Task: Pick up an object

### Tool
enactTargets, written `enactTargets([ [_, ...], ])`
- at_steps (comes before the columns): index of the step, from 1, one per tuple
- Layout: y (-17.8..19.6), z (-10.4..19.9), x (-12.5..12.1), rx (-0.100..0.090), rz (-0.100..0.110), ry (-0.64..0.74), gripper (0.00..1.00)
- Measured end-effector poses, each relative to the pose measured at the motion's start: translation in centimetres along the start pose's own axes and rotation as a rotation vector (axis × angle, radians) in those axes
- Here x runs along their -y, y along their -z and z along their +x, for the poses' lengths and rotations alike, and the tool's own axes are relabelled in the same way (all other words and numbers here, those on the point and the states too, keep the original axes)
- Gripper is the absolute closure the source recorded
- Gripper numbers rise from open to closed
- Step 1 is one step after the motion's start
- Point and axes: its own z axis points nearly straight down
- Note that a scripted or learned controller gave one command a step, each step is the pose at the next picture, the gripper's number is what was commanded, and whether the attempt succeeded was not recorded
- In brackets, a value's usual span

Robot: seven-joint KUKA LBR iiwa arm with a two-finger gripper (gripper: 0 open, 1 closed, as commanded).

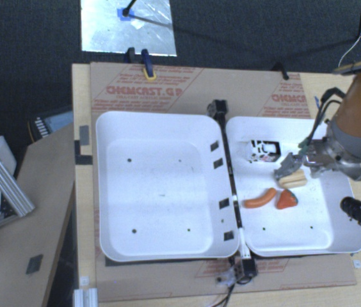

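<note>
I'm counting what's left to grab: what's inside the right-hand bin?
Right bin holds an orange sausage-shaped piece, a red wedge, a tan block under the gripper, and a black-and-white object. Anything beneath the arm is hidden.

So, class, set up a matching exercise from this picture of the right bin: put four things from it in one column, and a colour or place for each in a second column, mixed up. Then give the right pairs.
Things:
1. sausage
2. red piece
3. tan block
4. black-and-white item

Descriptions:
A. pale beige, right under the gripper
B. lies nearest the bin's far wall
C. orange, long and curved, nearest the divider between the bins
D. red, just right of the orange thing

Pairs: 1-C, 2-D, 3-A, 4-B
</note>
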Motion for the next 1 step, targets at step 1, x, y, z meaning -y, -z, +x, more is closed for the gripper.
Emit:
enactTargets([
  [1, 1.1, 0.01, -0.11, 0.0, -0.003, 0.002, 1.0],
])
